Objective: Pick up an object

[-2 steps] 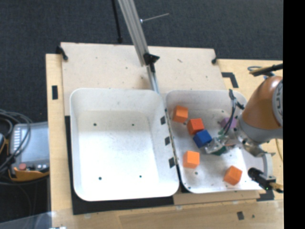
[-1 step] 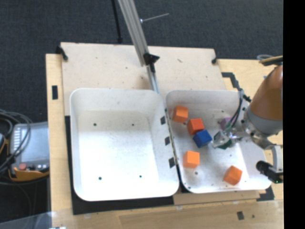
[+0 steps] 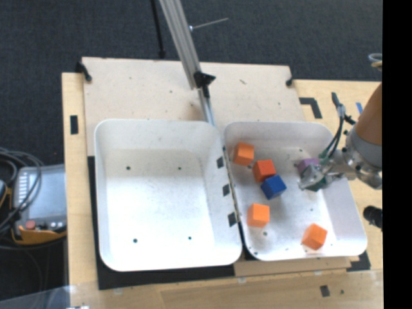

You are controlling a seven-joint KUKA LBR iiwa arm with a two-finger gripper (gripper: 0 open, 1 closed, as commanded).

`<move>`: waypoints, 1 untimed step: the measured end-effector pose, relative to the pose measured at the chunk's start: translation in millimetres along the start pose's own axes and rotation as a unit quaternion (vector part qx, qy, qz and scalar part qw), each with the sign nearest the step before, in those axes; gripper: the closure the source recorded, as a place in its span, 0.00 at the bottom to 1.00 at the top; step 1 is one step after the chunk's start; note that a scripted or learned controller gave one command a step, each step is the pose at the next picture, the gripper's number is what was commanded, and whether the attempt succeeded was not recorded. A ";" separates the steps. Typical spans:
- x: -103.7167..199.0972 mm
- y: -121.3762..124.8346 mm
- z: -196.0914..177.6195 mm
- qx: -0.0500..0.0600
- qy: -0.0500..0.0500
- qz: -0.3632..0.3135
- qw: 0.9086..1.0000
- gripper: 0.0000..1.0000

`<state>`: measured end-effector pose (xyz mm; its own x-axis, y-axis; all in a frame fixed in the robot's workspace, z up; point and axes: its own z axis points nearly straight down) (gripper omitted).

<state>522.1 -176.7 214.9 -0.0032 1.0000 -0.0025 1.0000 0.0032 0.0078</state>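
The right bin (image 3: 283, 127) holds several blocks. An orange cube (image 3: 243, 153) lies near its top left, with a red-orange cube (image 3: 264, 170) and a blue cube (image 3: 273, 187) touching just below it. Another orange cube (image 3: 259, 214) sits lower down, and a third orange cube (image 3: 315, 236) rests near the bottom right corner. A small purple block (image 3: 307, 165) lies toward the right wall. My gripper (image 3: 313, 180) hangs low in this bin, right beside and just below the purple block. Whether the block is in its grasp is hidden.
The left bin (image 3: 154, 192) sits beside the right one, the two sharing a raised divider. A slanted metal pole (image 3: 183, 37) rises from behind the bins. A grey device with cables (image 3: 38, 205) sits off the bench at left.
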 end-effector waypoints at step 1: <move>-1.4 2.2 -53.9 0.000 0.000 -0.001 1.000 1.00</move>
<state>523.9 -178.0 268.9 -0.0043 1.0000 -0.0026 1.0000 0.0043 0.0075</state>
